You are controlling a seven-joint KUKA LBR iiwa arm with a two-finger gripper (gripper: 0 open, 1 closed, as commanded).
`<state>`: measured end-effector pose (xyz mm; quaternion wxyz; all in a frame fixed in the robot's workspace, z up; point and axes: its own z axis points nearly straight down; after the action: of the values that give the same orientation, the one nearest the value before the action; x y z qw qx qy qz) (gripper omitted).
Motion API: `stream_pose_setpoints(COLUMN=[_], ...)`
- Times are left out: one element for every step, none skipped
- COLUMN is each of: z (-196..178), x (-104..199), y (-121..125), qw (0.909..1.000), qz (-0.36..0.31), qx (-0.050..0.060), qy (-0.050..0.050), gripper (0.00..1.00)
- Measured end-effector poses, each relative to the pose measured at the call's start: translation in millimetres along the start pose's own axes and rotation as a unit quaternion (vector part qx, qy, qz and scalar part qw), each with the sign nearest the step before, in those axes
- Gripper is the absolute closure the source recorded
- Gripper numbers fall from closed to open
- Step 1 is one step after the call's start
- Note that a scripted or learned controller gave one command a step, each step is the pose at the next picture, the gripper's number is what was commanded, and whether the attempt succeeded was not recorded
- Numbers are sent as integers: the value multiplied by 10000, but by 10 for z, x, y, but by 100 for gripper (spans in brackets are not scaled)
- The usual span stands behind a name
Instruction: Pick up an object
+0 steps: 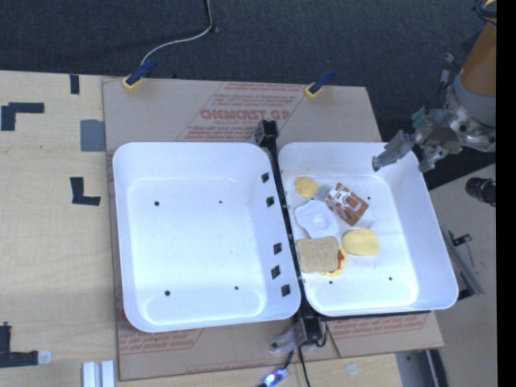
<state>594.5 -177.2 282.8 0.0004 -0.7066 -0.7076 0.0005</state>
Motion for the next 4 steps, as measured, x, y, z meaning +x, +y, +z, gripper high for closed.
stream_pose_setpoints(z=[1138, 1826, 1921, 1783], x=[749, 409, -183, -157], y=[-700, -678, -633, -602], qw=[10000, 10000, 10000, 9999], qz=[-13, -9, 0, -18], qx=[73, -57, -63, -105], qy=[30, 17, 31, 26], gripper=[0, 0, 0, 100])
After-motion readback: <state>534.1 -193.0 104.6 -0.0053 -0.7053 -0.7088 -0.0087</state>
